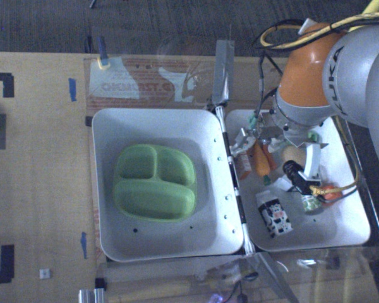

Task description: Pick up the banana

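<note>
Over the right bin (344, 229), the arm's gripper (282, 141), open or shut impossible to tell, hangs directly above a pale yellowish shape, likely the banana (293, 154), largely hidden, its long axis unreadable from this angle.
</note>
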